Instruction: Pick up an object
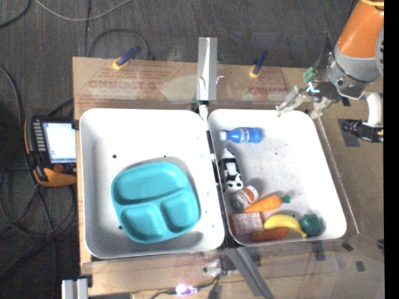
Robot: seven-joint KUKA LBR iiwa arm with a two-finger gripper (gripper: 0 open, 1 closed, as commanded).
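Grey arm (pixel 365 33) entering from the upper right corner, slanting down and to the left. Orange band just above the wrist, grey wrist section below it. Gripper (pixel 301 102) at the low end of the arm, over the worktop's far right part, near the far right corner of the right bin (pixel 324 167), just about at its rim. Two thin pale fingers (pixel 287 104) splayed apart, pointing down and leftward, nothing between them. Teal fitting on the gripper body just above the fingers. Gripper hanging clear of the bin floor, touching nothing visible.
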